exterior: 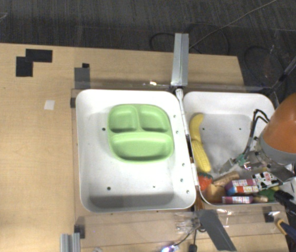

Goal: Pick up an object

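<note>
Camera view: hand [244,163], grip unreadable, hangs over clutter crowding right bin's [226,101] near edge; far half bare.

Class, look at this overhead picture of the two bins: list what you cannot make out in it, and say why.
- Gripper: too small and cluttered in the camera view to tell open from shut.
- Small packages in the right bin: labels too small to read.
- Arm: cut off by the right edge.
- Banana: lower end hidden among the pile.

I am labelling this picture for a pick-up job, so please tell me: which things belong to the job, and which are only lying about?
Belong to the job:
- gripper
- yellow corn cob
- pile of small items in the right bin

Lying about:
- green divided plate in the left bin
- cables on the floor
</note>
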Motion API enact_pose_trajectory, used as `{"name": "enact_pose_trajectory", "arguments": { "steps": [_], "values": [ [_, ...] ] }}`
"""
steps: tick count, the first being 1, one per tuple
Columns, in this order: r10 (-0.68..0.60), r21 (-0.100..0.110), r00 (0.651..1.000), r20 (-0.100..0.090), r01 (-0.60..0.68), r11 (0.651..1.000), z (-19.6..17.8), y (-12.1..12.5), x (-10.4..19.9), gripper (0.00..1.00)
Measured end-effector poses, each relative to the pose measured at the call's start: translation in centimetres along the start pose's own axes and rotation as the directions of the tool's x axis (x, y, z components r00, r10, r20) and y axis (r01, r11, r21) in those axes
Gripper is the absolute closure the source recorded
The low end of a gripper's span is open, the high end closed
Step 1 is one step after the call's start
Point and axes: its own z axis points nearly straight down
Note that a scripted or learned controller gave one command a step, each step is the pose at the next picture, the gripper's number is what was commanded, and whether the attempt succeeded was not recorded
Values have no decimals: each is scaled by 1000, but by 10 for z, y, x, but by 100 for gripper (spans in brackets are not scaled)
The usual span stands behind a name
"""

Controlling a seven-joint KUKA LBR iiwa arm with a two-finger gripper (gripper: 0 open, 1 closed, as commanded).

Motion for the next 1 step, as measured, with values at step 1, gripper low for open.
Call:
{"name": "enact_pose_trajectory", "arguments": {
  "steps": [1],
  "values": [
    [625,3,781,-4,-625,781,1,5,10,0]
  ]
}}
